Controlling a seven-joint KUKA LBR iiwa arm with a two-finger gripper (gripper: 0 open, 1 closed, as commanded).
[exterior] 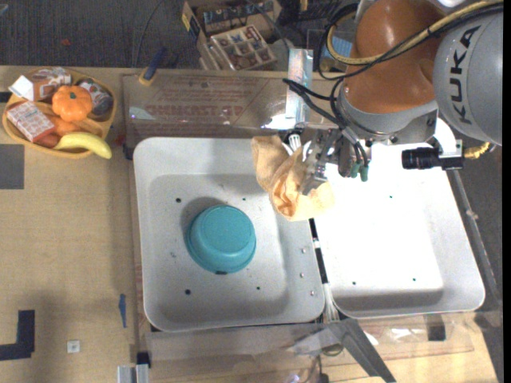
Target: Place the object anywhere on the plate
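A round teal plate [222, 238] lies in the middle of the left bin [156, 174]. A crumpled tan-yellow cloth [278, 180] hangs over the wall between the two bins, at their far end. My gripper [313, 172] reaches in from the right and is shut on the cloth's right side, with the fabric bunched around its fingers. The cloth's lower folds droop toward the bin divider. The plate sits apart from the cloth, down and to the left of it.
The right bin [399, 238] lies under the arm. A clear plastic panel [207, 106] stands behind the left bin. A basket of toy food [56, 116] with a banana sits at the far left of the bench.
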